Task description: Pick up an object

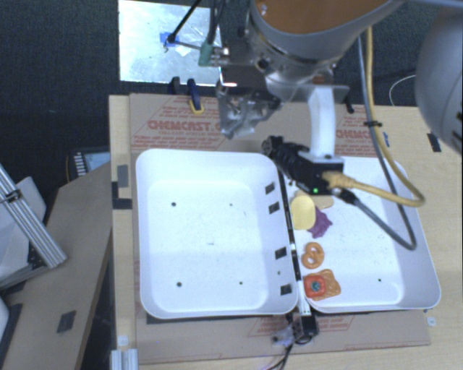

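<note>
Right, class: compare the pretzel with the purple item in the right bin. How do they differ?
The pretzel is tan and looped with holes; the purple item is solid and ragged-edged. The pretzel lies nearer the camera, apart from other things; the purple item touches a yellow piece. Both are small and lie near the right bin's left wall.

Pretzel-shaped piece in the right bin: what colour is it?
Orange-tan. The pretzel-shaped piece shows clearly in the camera view, near the right bin's left wall.

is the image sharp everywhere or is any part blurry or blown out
In the camera view the arm at the top looms close and soft, out of focus; the gripper under it is smeared and has a bright glare spot; the white bins read bright but keep their edges, and the small items such as the pretzel stay fairly crisp.
</note>
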You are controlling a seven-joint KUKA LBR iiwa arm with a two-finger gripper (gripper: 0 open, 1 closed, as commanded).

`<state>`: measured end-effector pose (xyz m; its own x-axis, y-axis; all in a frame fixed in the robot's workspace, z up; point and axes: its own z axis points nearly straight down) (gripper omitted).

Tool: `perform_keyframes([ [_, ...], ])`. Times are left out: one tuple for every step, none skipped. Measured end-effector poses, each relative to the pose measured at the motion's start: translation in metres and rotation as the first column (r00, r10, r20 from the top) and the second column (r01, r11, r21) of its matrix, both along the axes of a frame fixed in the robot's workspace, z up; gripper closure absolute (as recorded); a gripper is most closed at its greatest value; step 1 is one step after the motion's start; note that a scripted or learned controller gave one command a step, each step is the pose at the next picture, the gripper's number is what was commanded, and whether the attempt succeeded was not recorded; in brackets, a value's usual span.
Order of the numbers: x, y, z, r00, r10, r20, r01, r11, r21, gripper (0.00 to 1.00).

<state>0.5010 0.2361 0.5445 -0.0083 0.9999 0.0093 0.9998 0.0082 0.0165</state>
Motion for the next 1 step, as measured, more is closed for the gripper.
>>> perform_keyframes([
  [0.0008,-0.0017,-0.0093,1.000,-0.004,-0.015,0.004,1.000,-0.008,0.00],
])
